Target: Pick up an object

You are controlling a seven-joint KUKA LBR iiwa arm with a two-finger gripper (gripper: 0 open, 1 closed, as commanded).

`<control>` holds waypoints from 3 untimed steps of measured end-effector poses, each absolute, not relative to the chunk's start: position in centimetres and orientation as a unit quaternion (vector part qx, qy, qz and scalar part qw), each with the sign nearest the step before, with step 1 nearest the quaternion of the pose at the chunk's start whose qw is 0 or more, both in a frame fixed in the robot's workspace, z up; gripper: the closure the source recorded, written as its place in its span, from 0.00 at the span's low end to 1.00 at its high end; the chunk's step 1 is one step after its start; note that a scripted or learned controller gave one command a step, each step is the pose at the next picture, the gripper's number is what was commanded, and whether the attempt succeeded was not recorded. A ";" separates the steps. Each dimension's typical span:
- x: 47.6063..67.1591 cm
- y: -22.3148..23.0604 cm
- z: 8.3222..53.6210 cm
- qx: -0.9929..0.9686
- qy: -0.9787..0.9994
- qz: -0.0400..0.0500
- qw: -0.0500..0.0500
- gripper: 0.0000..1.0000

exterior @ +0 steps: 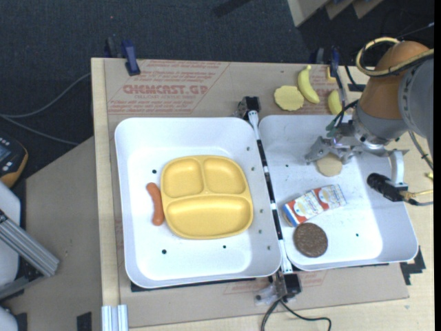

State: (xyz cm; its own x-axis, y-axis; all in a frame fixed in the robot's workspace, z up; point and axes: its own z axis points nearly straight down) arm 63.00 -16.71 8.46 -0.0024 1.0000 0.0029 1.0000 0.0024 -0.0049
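Observation:
My gripper (331,152) is low in the far part of the right bin (393,247), with its fingers spread open. A pale tan round piece (330,166) lies just in front of and partly under it; I cannot tell whether they touch. Nearer the front of the same bin lie a red, white and blue carton (315,205) on its side and a flat brown disc (311,240). In the left bin (138,254) rests a yellow divided plate (205,197), and an orange sausage (156,203) lies along its left side.
On the bench behind the right bin lie a banana (308,85), a yellow round slice (289,98) and another yellow piece (334,102). The arm's grey and orange body (393,81) rises over the right bin's far right corner. A black ridge (265,185) divides the bins.

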 end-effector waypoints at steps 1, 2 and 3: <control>63.2 -16.9 9.6 -0.706 -0.708 -0.001 -0.001 1.00; 62.2 -9.9 8.6 -0.705 -0.709 -0.001 0.000 1.00; 62.2 -3.6 19.2 -0.704 -0.710 -0.005 -0.004 1.00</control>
